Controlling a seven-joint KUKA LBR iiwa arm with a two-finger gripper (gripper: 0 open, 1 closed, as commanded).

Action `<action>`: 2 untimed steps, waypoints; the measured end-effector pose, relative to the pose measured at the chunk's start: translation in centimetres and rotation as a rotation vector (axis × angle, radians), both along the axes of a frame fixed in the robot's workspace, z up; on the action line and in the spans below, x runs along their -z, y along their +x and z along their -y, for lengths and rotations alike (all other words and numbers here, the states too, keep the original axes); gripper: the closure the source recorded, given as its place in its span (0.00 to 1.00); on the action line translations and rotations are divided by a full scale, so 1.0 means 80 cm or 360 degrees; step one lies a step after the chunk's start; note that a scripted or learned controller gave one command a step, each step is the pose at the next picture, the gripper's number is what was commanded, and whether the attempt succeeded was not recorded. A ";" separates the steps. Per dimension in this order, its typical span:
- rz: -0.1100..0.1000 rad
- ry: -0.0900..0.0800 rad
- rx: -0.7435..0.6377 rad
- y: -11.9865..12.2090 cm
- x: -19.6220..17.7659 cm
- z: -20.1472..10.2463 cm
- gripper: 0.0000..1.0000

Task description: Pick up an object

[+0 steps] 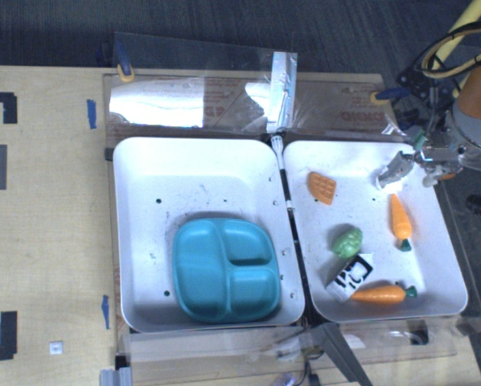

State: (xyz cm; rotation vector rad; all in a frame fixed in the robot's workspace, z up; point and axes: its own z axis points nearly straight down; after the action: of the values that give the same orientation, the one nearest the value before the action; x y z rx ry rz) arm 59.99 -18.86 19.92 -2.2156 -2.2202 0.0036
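My arm is cut off at the right edge. My gripper (411, 170) hangs with fingers apart, holding nothing, above an orange carrot (400, 220) (green-tipped) in the right bin (454, 252).

Tray (224, 280) in left bin (144, 175); carrots (400, 219) in right.

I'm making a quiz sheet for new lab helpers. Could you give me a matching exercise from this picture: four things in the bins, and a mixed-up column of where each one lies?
Things:
1. blue divided tray
2. orange waffle piece
3. green broccoli toy
4. carrot with its green tip pointing right

Places:
A. upper left part of the right bin
B. near the front edge of the right bin
C. front half of the left bin
D. middle of the right bin

Pairs: 1-C, 2-A, 3-D, 4-B
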 end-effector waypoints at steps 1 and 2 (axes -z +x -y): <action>0.0012 0.0015 0.0045 -0.005 0.122 0.027 0.00; 0.0024 0.0020 0.0015 -0.022 0.137 0.024 0.00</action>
State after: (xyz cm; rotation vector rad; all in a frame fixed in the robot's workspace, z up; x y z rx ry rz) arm 58.22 -20.80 8.94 -2.2271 -2.2112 -0.0271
